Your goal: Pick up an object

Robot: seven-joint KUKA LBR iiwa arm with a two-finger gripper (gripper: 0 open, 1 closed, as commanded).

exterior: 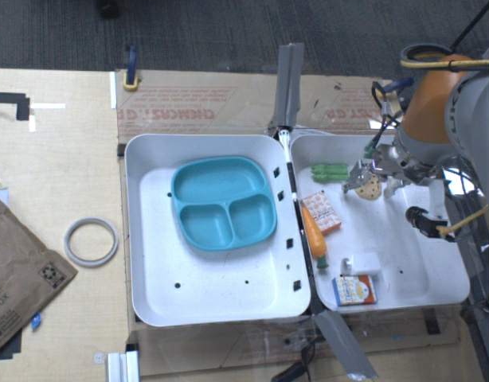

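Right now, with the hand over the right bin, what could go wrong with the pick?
1. The hand sits at a small tan object, with a green item close by; it may bump that.
2. The orange carrot and snack packet lie touching, so one may drag the other.
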